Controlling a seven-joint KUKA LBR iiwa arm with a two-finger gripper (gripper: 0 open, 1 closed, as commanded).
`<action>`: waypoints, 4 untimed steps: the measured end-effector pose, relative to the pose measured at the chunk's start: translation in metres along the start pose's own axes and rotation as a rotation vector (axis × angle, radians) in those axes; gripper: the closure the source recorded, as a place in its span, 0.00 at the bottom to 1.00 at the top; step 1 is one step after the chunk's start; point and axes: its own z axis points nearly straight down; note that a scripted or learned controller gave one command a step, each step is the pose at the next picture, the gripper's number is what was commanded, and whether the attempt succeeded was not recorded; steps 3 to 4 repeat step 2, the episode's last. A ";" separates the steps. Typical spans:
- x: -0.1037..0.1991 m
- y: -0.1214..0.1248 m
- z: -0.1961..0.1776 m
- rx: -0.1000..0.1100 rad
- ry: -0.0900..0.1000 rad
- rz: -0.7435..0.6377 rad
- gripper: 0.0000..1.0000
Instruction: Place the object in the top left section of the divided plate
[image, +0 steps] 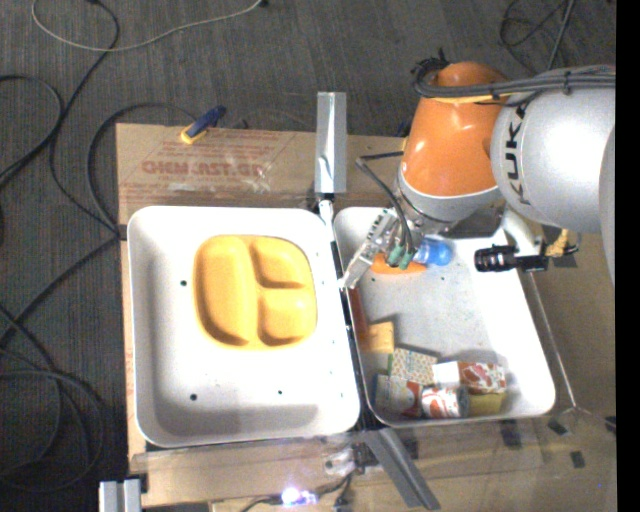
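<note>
The arm (520, 150) reaches in over the right bin (540, 390), and its gripper (385, 245) hangs low at the upper left corner of that bin, close to the wall between the two bins. Just below and beside the gripper there is an orange piece with a green part (395, 262) and a small blue object (437, 252), but the wrist hides much of this place, so I cannot tell whether the gripper is released, clenched, or grasping anything.

The yellow divided plate (222, 325) lies in the left bin (160, 400), and its sections look bare. The other objects (a small heap of coloured blocks and packets (440, 385)) lie at the lower edge of the right bin, well apart from the gripper.

In my judgement the step in hand is the pick, not yet the transport. Which object is meant is not sure; probably one of those under the gripper. The next move calls for a firm grasp, then a lift high enough to pass the walls of both bins, and a travel to the left until the top left section of the plate (225, 265).
</note>
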 end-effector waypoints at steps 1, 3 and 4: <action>0.058 -0.046 0.030 0.001 0.003 -0.177 1.00; 0.084 0.058 -0.028 -0.002 0.001 -0.420 1.00; 0.084 0.058 -0.028 -0.002 0.001 -0.420 1.00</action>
